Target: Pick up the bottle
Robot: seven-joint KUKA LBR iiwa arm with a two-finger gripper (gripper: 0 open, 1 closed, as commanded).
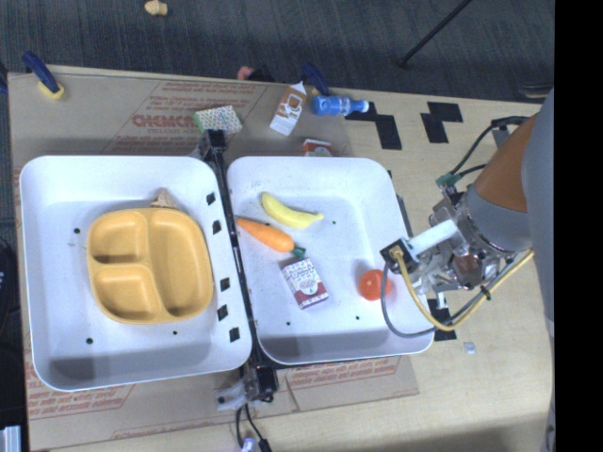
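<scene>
Bottle [332, 106]: lay on its side beyond the right bin [377, 172], upper centre of frame; looked light, stiff and slick, best pinched across the blue body. Lower right, found gripper [429, 273] at that bin's rim; could not tell its state.

The arm [513, 182] is cut off at the right. Cables hide the jaws' stance. Past the table's [452, 384] far edge, the bottle's [337, 106] label is too small to read.
</scene>
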